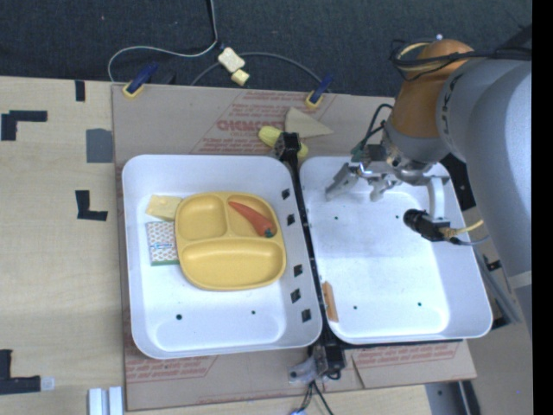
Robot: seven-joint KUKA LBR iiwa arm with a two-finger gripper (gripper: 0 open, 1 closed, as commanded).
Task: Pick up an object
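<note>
The hand [359,181] is hovering with fingers spread, gripping nothing, at the right bin's [389,314] eleven o'clock. A carrot [255,217] is lying in the yellow tray [226,262].

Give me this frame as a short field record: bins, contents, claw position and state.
left bin: holds a yellow divided tray, a pale yellow block and a small patterned card along the tray's left side
tray contents: red pepper-shaped item in the upper right compartment
right bin: thin orange stick by its left wall
claw: over the right bin's upper part, fingers spread, nothing between them
arm: reaching in from the right
task state: nothing picked up yet
</note>
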